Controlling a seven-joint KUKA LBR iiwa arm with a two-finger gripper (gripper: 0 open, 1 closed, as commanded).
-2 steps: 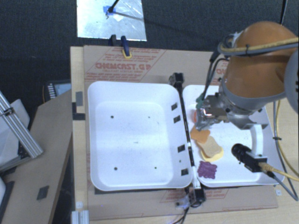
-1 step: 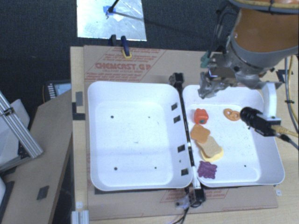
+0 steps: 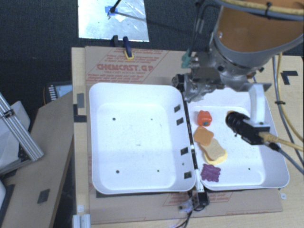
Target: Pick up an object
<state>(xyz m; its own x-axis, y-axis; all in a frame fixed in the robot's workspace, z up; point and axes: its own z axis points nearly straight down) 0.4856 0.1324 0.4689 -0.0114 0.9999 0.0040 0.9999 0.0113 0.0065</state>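
Overhead, the camera view cuts off most of the grey and orange arm (image 3: 259,13) at the top right, and its bulk hides the far corner of the right bin (image 3: 275,175). The end effector (image 3: 202,87) sits low over that bin's far left corner, by the divide between the two bins, but it is a dark tangle of metal and cable, and I cannot tell whether it is spread or pressed together, nor whether anything sits in it. A black cylindrical camera-like part (image 3: 242,126) on a white bracket juts out from the arm over the middle of the right bin, with a yellow cable trailing off to the right.

Four small things lie in the right bin's left half, all clear of the arm. An orange block (image 3: 204,118) lies nearest the end effector, its long axis running roughly toward and away from the viewer. Just nearer lie a brown-orange slice (image 3: 203,136) and a pale toast-like slice (image 3: 215,151), overlapping, together running diagonally toward the lower right. A purple grape-like cluster (image 3: 211,173) lies nearest the front rim.

The left bin (image 3: 99,175) stands beside it. Both rest on a cardboard sheet (image 3: 126,66) printed in red, on the counter (image 3: 52,175).
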